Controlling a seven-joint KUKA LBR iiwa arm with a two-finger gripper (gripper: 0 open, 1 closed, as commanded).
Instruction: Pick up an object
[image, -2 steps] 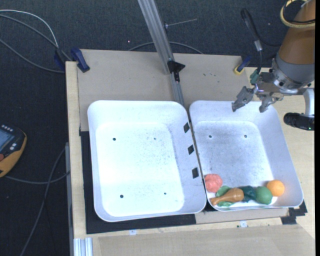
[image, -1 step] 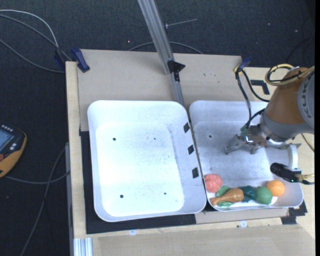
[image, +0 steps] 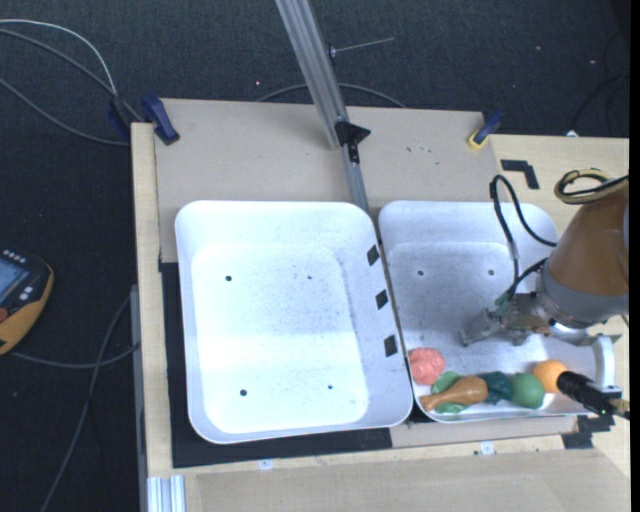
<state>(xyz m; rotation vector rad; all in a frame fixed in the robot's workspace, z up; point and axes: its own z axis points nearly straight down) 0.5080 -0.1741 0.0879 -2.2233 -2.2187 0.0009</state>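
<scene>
Along the near wall of the right bin (image: 440, 225) lie several small toys: a pink lumpy piece (image: 427, 363) by the bin's near left corner, an orange-tan drumstick-shaped piece (image: 458, 392) beside it, then a dark teal piece (image: 498, 384), a green ball (image: 527, 391) and an orange ball (image: 549, 375). The gripper (image: 487, 326) hangs over the bin floor, just behind the toys, holding nothing; its opening cannot be judged. The left bin (image: 200, 225) sits alongside
</scene>
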